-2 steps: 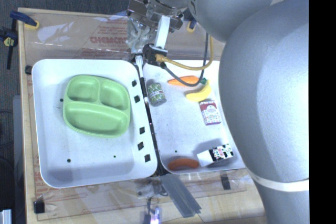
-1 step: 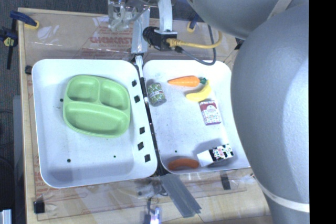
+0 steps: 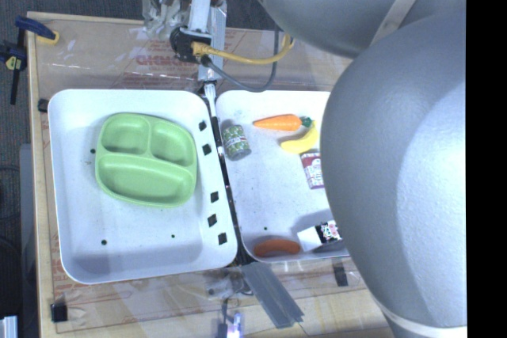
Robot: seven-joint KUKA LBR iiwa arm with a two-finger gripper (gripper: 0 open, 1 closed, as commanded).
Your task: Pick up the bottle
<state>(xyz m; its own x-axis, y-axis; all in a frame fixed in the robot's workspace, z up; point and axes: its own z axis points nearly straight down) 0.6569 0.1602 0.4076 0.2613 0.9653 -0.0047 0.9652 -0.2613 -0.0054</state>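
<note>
From the camera above, the gripper (image 3: 176, 8) is seen at the far edge of the counter (image 3: 95, 43), beyond both white bins and high over them. It carries nothing that I can see, and I cannot tell whether the jaws are apart or together, because the view there is too cluttered.

The bottle (image 3: 234, 140), small, with a green patterned label and a grey cap, lies in the right bin (image 3: 269, 103), just beside the wall that divides it from the left bin (image 3: 63, 170). A toy carrot (image 3: 279, 123) and a banana (image 3: 299, 142) lie near it, but not touching it. A red packet (image 3: 314, 170), a brown sausage-like thing (image 3: 276, 247) and a small black and white box (image 3: 322, 233) lie further toward the near side. The left bin holds a green divided plate (image 3: 147, 159).

I judge that the task is at its start: the approach is not yet made. The next move calls for carrying the gripper over the bottle and going down with care, since the dividing wall leaves little room on that side.
</note>
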